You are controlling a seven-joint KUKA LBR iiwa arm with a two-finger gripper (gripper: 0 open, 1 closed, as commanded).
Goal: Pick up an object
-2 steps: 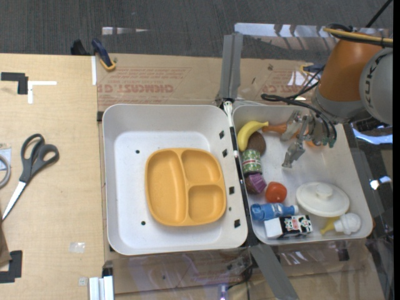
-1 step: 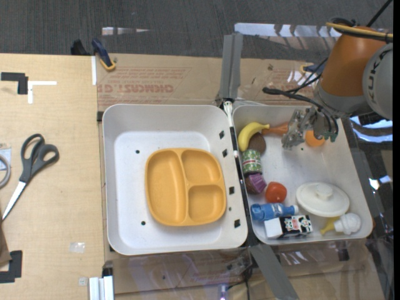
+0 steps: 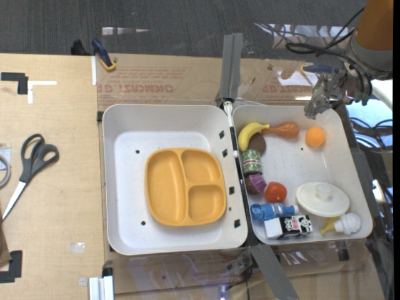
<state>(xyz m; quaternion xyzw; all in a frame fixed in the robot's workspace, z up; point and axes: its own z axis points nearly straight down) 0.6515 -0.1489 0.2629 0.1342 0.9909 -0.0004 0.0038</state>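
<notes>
While raised, gripper (image 3: pixel 315 107) above orange ball (image 3: pixel 315 137)

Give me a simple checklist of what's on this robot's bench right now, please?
Surface: wooden bench bearing two white bins, left bin and right bin.
Job's things: right bin holds a banana, orange ball, red tomato, white lid, blue bottle.
Clutter: yellow divided plate in the left bin; scissors on the bench.
Grippers: gripper above the right bin's far edge, nothing visibly held.
Cables: dark cables near the arm.
Surroundings: dark floor beyond the bench.
</notes>
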